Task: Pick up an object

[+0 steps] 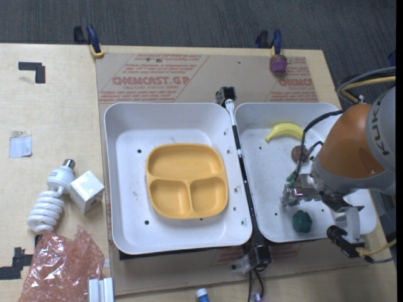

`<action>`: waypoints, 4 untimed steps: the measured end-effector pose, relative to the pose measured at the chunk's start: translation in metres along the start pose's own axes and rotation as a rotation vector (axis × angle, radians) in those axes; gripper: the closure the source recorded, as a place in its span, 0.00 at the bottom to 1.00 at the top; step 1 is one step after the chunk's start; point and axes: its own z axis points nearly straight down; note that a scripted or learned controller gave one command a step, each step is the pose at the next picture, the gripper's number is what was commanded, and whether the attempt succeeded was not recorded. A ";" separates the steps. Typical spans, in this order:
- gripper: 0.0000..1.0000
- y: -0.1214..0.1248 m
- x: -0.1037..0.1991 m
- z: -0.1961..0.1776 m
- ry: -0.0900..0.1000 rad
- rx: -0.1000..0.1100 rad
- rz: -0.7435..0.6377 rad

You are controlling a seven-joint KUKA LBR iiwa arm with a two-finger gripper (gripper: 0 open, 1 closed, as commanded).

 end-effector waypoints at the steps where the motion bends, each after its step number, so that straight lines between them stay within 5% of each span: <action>1: 0.00 0.062 0.013 0.000 -0.001 -0.002 -0.001; 2: 0.00 0.011 -0.006 0.000 0.000 0.000 0.001; 3: 0.00 0.057 -0.005 0.000 -0.001 -0.002 -0.001; 4: 0.00 0.009 -0.018 0.000 0.000 0.000 0.001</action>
